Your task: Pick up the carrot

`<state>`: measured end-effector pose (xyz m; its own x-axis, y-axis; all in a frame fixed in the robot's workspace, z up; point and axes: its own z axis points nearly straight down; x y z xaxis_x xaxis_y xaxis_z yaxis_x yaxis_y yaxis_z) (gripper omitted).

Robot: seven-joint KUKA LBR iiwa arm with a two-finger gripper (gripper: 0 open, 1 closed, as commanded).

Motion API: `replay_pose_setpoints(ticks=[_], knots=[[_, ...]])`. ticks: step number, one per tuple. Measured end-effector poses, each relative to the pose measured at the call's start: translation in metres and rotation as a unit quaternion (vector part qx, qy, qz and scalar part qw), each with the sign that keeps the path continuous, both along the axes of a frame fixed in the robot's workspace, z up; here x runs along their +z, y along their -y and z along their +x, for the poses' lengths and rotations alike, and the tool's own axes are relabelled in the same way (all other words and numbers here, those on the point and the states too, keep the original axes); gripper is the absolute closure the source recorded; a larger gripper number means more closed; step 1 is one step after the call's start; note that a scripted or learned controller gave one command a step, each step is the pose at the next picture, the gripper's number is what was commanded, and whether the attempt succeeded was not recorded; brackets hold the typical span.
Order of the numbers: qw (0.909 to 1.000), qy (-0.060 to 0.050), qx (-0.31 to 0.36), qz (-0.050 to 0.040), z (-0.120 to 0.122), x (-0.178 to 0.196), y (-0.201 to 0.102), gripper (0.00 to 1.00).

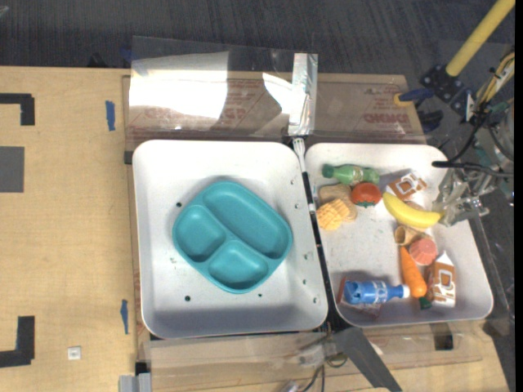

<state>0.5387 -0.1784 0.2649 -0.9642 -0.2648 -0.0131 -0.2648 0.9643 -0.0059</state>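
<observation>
Two white bins sit side by side on the worktop (57, 219). The left bin (155, 292) holds one teal divided plate (232, 233). The right bin (474, 300) holds one carrot (413, 274), lying near the bin's front right, between a pink item (422, 250) and a blue bottle (372, 292). One banana (411, 212), one green bottle (350, 172) and one tomato (366, 193) lie further back. The gripper (459, 201) hangs at the bin's right rim beside the banana; the state of its fingers cannot be determined.
</observation>
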Motion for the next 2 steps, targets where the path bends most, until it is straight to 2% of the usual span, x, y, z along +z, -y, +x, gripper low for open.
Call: replay_pose_setpoints(ticks=[1,2], knots=[[1.0000,-0.003,0.000,0.0014,-0.001,-0.003,0.000,0.00],[0.9998,0.009,-0.015,-0.0031,-0.006,-0.154,0.008,0.00]])
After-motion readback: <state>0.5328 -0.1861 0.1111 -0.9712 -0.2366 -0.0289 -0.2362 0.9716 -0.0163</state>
